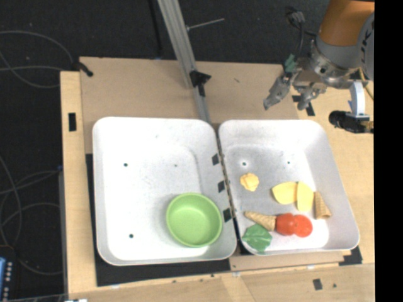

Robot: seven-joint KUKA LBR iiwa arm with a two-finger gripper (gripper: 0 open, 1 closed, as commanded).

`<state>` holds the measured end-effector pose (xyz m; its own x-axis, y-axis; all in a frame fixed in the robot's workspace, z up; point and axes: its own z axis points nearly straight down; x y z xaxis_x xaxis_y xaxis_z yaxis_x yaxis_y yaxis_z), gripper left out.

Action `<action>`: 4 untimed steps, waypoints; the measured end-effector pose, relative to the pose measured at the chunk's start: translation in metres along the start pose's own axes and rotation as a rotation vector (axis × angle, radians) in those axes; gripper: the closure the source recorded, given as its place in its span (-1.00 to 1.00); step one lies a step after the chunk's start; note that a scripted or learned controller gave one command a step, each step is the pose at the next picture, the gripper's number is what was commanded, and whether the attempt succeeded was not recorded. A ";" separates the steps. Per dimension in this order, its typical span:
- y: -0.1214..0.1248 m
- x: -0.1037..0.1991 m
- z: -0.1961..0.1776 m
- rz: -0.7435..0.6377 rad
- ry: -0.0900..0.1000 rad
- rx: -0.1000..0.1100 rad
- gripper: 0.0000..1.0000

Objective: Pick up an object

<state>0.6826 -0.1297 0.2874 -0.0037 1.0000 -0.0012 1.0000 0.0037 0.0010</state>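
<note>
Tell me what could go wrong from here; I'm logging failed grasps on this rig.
The toys crowd the right bin: the red piece touches the orange cone, so a grasp may nudge both. The green leaf piece lies at the bin's near rim, awkward for the gripper, which hangs beyond the far rim.

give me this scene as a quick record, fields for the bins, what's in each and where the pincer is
left bin: green bowl, near front right corner
right bin: small yellow piece, yellow wedge, red tomato, green leafy piece, two tan cones
pincer: above the bench behind the right bin
held: nothing seen
</note>
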 end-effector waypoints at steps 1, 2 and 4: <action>0.000 -0.001 0.000 0.000 -0.001 0.000 -1.00; 0.002 -0.002 0.063 0.004 -0.002 0.006 -1.00; 0.003 0.009 0.168 -0.001 -0.002 0.006 -1.00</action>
<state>0.6857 -0.1208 0.1192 -0.0044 1.0000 -0.0030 1.0000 0.0044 -0.0047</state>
